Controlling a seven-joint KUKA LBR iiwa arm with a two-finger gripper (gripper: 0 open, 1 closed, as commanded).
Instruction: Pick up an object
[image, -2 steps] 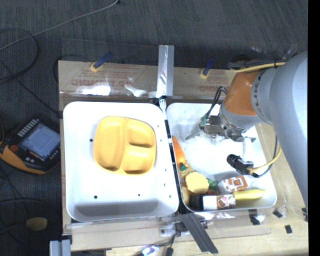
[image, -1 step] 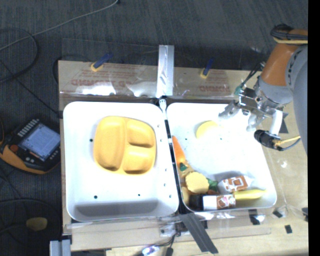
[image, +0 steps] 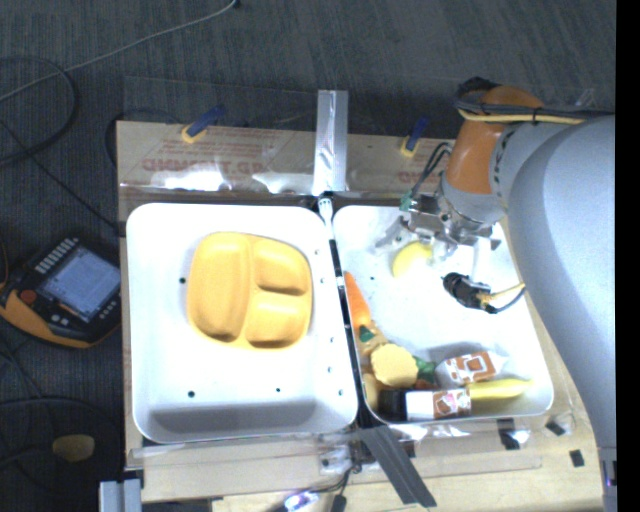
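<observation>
Camera view: claw (image: 418, 243) low in the right bin (image: 520, 330) at a yellow lemon (image: 408, 260); finger state unclear.

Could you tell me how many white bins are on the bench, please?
2. The left bin holds a yellow divided tray; the right bin sits beside it, holding small items along its near edge, with the gripper over a small yellow object.

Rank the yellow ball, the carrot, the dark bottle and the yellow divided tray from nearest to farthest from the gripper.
From the gripper:
1. Yellow ball, right bin, just below the gripper.
2. Carrot, right bin's left wall.
3. Dark bottle, right bin's front edge.
4. Yellow divided tray, left bin.
</observation>
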